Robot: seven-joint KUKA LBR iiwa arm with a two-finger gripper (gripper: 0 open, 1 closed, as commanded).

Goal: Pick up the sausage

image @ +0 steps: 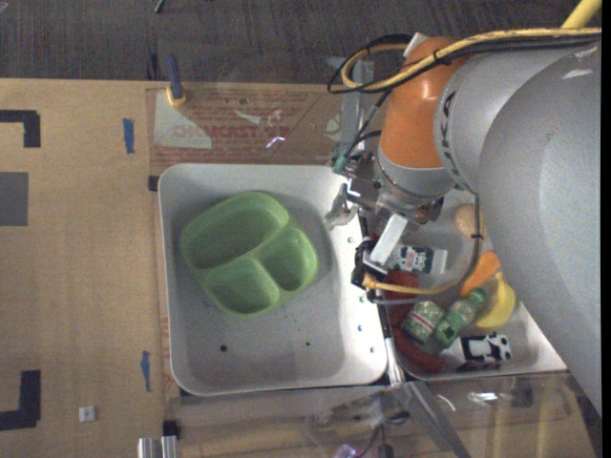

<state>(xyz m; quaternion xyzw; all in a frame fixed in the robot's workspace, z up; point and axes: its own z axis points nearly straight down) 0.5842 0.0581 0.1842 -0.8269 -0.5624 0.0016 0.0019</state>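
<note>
Gripper (341,206) at left bin's (205,351) right edge; grip state cannot be told | green plate (250,253) mid-bin | banana (499,304) in right bin (535,356)

The left bin (191,351) and the right bin (537,356) are seen as smooth white plastic with a dull satin finish. The left one is speckled with a few dark marks. The green divided plate (250,252) is taken to be moulded plastic, smooth and faintly glossy along its ridges. The arm's grey shell (544,160) is rendered as a smooth painted casing with a soft sheen, and the orange band (415,122) as somewhat glossier. The bench (76,275) is shown as matt, pale brown board, like cardboard or unfinished wood, marked with matt blue tape (128,135). A clear sheet (248,117) is seen to be reflective. The floor (286,17) is seen as rough, dark carpet.
</note>
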